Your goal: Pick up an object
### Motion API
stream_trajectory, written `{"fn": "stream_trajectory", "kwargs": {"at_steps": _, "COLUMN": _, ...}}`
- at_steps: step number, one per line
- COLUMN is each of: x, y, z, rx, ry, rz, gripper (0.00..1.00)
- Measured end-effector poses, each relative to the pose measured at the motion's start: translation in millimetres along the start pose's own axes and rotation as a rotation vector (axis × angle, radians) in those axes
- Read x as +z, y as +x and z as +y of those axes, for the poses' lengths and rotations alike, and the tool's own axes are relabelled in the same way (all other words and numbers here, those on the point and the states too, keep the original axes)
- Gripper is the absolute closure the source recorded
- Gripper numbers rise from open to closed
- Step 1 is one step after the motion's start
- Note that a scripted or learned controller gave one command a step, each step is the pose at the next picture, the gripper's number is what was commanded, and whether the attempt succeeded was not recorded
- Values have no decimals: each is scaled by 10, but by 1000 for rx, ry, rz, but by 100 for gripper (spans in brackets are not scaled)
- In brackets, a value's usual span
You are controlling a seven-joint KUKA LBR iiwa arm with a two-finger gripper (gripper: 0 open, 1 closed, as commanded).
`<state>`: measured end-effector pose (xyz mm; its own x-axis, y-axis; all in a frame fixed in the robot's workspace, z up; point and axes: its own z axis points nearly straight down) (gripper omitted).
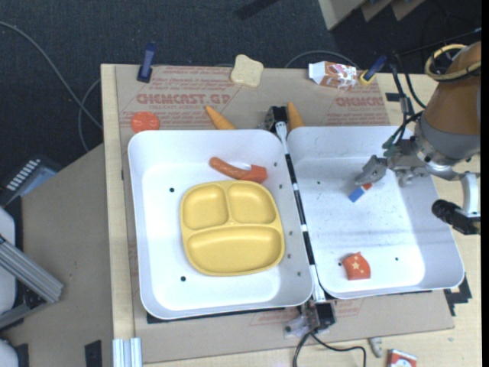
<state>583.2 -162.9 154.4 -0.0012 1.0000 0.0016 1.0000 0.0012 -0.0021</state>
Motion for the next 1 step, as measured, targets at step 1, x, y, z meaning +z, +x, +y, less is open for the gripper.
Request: {"fn": "stream_trajectory", "kwargs": {"at_steps": 1, "x": 609, "y": 158, "z": 373, "rx": 0, "ry": -2, "rz": -1, "gripper": 0}}
